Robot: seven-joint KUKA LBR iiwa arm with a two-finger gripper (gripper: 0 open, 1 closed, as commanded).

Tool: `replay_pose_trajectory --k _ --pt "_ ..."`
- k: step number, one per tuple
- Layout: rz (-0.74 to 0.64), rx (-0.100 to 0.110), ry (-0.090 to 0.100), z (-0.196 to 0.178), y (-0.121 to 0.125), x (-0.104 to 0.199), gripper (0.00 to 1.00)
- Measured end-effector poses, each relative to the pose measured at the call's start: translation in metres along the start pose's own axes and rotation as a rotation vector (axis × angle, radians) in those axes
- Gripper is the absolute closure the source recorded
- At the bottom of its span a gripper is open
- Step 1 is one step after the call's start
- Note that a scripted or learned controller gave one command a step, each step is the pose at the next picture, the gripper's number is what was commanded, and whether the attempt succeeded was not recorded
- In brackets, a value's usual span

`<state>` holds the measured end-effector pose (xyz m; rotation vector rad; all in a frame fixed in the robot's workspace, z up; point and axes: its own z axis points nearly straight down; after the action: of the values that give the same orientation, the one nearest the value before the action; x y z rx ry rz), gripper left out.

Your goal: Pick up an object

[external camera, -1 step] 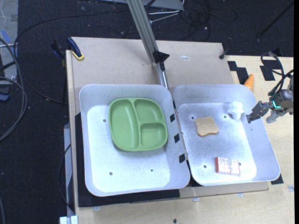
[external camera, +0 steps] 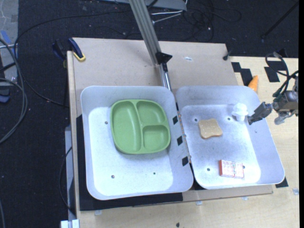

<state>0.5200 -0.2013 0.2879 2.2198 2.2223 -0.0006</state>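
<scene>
The gripper [external camera: 259, 113] is hanging at the right bin's [external camera: 266, 141] edge, nothing visibly between its fingers, though how wide they are standing I cannot tell, with the white cap [external camera: 239, 110] just beside it, so picking is not begun.

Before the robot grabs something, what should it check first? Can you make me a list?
1. Things to pick in the right bin: ok, a toast piece, a small red box and a white object.
2. Toast piece lies apart from the others: ok.
3. Gripper over the right bin's edge, near the white object: ok.
4. Fingers open: cannot tell.
5. Gripper holding anything: not ok, nothing seen between its fingers.
6. Green divided plate out of the way in the left bin: ok.
</scene>
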Motion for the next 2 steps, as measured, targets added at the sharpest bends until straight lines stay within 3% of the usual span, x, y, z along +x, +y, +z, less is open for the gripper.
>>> replay_pose_trajectory --k 2 --pt "0.001 0.005 0.002 0.112 0.003 0.018 0.00"
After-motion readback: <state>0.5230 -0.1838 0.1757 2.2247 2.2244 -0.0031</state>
